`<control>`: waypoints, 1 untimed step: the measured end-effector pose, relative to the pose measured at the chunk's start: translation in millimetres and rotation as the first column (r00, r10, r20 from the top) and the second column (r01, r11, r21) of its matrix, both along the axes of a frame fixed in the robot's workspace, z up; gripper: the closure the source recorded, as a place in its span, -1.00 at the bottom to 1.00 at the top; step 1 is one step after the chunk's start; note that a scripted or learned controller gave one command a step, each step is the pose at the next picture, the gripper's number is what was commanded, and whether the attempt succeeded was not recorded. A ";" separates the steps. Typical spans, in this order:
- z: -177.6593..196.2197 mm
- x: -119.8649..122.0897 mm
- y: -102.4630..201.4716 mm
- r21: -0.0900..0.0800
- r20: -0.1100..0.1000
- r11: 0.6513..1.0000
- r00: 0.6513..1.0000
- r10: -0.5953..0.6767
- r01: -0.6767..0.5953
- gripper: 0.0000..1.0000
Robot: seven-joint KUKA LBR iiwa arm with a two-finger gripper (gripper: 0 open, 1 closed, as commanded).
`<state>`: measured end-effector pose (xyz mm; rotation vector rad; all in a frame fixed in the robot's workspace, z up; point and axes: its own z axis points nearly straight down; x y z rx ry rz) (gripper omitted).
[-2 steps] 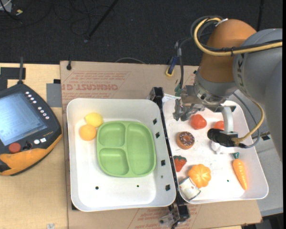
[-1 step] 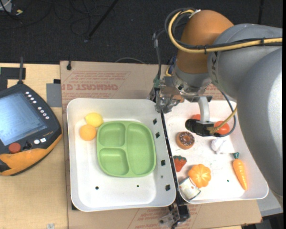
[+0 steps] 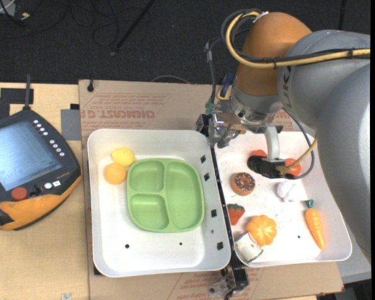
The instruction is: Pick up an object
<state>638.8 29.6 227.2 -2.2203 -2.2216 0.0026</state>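
Camera view: grey arm with orange band (image 3: 272,42) enters from the right of the frame and bends down over the upper centre. The end effector (image 3: 220,130) sits at the upper end of the wall between the two bins; whether it is apart or together cannot be told from this angle. Shallow white left bin (image 3: 112,236), centre-left of frame: a light green divided plastic plate (image 3: 165,194) lies flat in the middle. A yellow lemon-shaped toy (image 3: 122,155) and a round orange ball (image 3: 115,174) touch each other just beside the plate's upper left corner. Shallow white right bin (image 3: 337,239), centre-right of frame, holds several pickable things. These are a brown frosted toy doughnut (image 3: 243,183), a red toy strawberry (image 3: 236,214) below it against the dividing wall, an orange toy pumpkin (image 3: 262,229), an orange toy carrot with a green tip (image 3: 315,227) at lower right, and a crumpled white lump (image 3: 287,189). All lie on the bin floor, apart from the end effector. A black and orange handheld control pendant (image 3: 25,164) rests on the tabletop (image 3: 31,261) at far left.
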 end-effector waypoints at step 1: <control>9.1 -3.2 2.2 0.000 0.000 1.000 1.000 0.000 0.000 1.00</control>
